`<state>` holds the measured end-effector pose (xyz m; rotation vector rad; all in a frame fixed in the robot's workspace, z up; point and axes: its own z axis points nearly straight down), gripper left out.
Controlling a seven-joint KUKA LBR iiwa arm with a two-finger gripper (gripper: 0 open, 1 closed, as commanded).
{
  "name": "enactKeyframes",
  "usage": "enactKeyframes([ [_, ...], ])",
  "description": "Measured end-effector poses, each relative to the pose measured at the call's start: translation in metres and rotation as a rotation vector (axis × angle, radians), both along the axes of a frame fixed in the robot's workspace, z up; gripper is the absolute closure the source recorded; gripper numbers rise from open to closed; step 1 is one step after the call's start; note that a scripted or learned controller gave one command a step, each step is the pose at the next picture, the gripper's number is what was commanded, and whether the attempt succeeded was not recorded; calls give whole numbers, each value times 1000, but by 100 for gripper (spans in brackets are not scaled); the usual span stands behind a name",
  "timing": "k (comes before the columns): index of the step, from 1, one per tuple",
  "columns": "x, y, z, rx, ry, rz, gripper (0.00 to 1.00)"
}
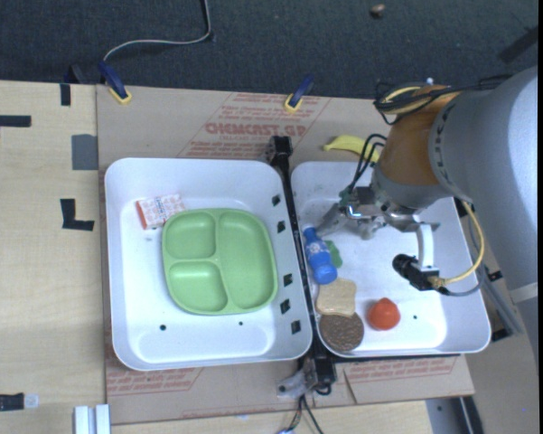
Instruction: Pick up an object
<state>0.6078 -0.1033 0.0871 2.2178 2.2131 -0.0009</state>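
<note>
I have the arm reaching in over the right bin [452, 328], and the pincer [343, 217] sits low near that bin's upper left, its metal tip aimed toward the divider between the two bins. From this angle I cannot tell whether it is apart or together, and I see nothing caught in it.

The nearest candidate is the blue bottle [319, 259], lying just below the pincer against the bin's left wall, with a scrap of something green beside it. Further down sit a tan sponge [338, 297] and a brown round cookie [342, 332], touching each other, and an orange ball [384, 314] standing apart on open floor. The left bin [126, 333] holds a green divided plate [221, 259] and a small red-and-white packet [159, 210].

My judgement: the bottle is the step in hand. To take it well I would line up across its narrow width, not along its length, and come down clear of the wall so neither side of the pincer lands on the rim. It may roll, so a centred, square descent matters. If the wall crowds the approach, the ball offers more room.
</note>
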Motion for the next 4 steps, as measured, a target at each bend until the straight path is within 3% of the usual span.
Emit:
enactKeyframes([
  [1, 61, 2, 66, 5, 3, 3, 0],
  [2, -36, -44, 16, 6, 9, 1, 0],
  [3, -76, -7, 1, 1, -3, 0, 0],
  [4, -30, 1, 0, 3, -1, 2, 0],
])
